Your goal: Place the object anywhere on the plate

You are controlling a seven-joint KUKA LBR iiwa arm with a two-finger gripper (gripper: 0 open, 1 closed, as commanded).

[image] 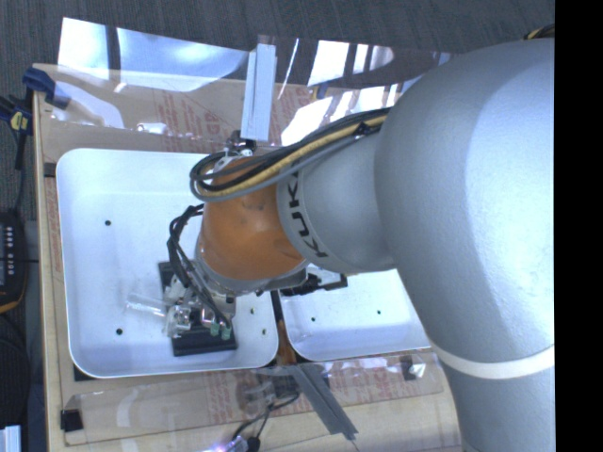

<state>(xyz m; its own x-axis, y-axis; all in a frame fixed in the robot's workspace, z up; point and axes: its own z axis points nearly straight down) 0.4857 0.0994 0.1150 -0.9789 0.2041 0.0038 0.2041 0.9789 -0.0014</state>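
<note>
gripper [193, 320] low in left bin [94, 252], object hidden

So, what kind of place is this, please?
Most likely a robotics lab or test cell. A grey KUKA arm reaches over two shallow white bins on a bench, with its end effector low in the left bin and clamps at the bench's edge.

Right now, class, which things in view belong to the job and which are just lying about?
Job: gripper; left bin; small clear item beside it, possibly the object.
Lying about: right bin; blue clamp; black device.
</note>
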